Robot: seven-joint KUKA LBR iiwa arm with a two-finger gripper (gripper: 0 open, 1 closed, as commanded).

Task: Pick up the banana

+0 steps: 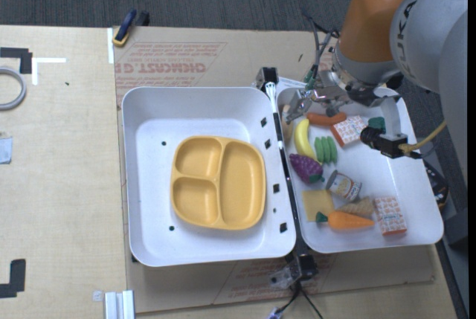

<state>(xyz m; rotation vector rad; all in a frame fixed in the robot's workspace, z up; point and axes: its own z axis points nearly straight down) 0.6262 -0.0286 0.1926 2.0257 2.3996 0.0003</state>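
Note:
The yellow banana (302, 137) lies in the right bin (416, 232), near its left wall in the far half. It lies lengthwise, between the bin wall and a green toy (325, 149). My gripper (303, 102) hangs just beyond the banana's far end, over the bin's far left corner, under the grey and orange arm. Nothing shows held in it. The banana lies free in the bin.
Around the banana lie an orange sausage-like piece (326, 117), a red and white box (348, 130), a purple toy (306, 166), a can (343, 185), a cheese wedge (317, 202), a carrot (348, 220) and a small carton (389, 215). The left bin (141, 161) holds a yellow divided plate (220, 182).

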